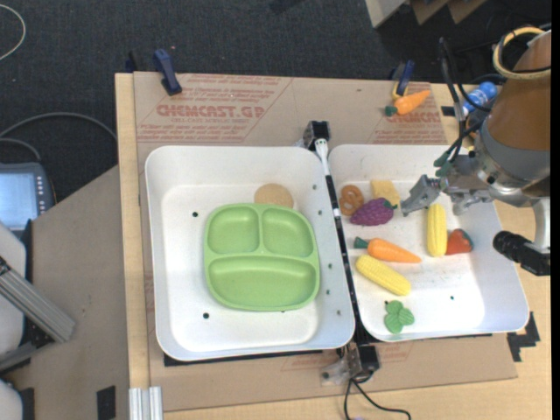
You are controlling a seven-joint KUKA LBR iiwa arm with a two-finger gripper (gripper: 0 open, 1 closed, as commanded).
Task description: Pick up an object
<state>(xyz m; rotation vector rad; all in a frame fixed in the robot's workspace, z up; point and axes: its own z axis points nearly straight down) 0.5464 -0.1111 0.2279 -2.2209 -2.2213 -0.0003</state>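
Corn cob (436, 228), upright yellow, lies in the right bin (499, 318) directly below and just near of the gripper (435, 192), closest of all items to it. Gripper hangs over the bin's far-right part, grey fingers spread, nothing between them. A red piece (458, 242) touches the cob's right side. Left of the cob: a carrot (391, 251), a second corn cob (382, 276) lying aslant, purple grapes (374, 212), a brown pretzel (351, 199) and a pale yellow chunk (384, 191). A green leafy piece (399, 315) sits nearest the front. Left bin (171, 261) holds a green divided plate (261, 256) and a tan disc (274, 196) beyond it.
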